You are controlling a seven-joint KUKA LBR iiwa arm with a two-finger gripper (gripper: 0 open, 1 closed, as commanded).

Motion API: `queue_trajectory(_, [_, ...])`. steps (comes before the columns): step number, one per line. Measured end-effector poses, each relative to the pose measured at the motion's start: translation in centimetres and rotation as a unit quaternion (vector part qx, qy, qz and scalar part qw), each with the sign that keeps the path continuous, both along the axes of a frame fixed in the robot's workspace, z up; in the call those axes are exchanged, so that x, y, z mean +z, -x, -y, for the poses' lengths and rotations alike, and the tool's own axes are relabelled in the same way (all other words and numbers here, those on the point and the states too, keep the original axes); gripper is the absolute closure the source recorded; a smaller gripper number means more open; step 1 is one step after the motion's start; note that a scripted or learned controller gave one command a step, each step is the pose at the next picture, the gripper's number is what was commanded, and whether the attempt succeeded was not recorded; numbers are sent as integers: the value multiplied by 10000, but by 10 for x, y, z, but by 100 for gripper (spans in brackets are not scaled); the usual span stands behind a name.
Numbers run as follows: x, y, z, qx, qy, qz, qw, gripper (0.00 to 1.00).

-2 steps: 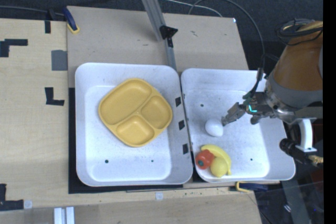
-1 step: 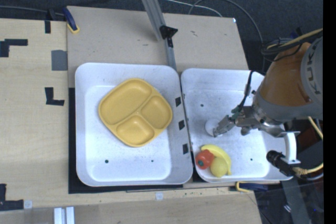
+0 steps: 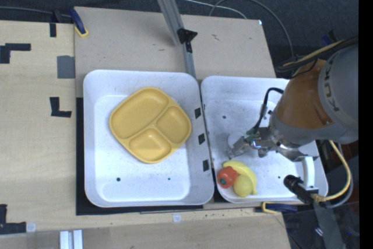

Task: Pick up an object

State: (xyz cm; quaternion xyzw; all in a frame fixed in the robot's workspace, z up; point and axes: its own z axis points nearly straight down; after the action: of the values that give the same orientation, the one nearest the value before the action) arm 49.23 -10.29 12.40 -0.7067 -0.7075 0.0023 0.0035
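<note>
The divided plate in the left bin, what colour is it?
Plain yellow plate, clear in the camera view.

**Grey arm, orange band, metal gripper**

The arm (image 3: pixel 344 90) has a smooth, rounded grey shell with a soft sheen; part of a large dark letter shows on its side; below the grey casing sits a broad orange band (image 3: pixel 303 103), matte and barrel-shaped; under it comes a darker grey wrist ring; the gripper (image 3: pixel 240 145) is pale silver metal with small dark fittings; a thin black cable (image 3: pixel 266 103) loops from the wrist region; a yellow cable (image 3: pixel 341 183) curves along the arm's lower side; a black cylindrical part (image 3: pixel 294 186) juts out near it
</note>
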Motion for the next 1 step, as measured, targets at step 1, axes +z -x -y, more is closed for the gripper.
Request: queue_trajectory(1, [-35,0,0,-2,13,36,10000,0])
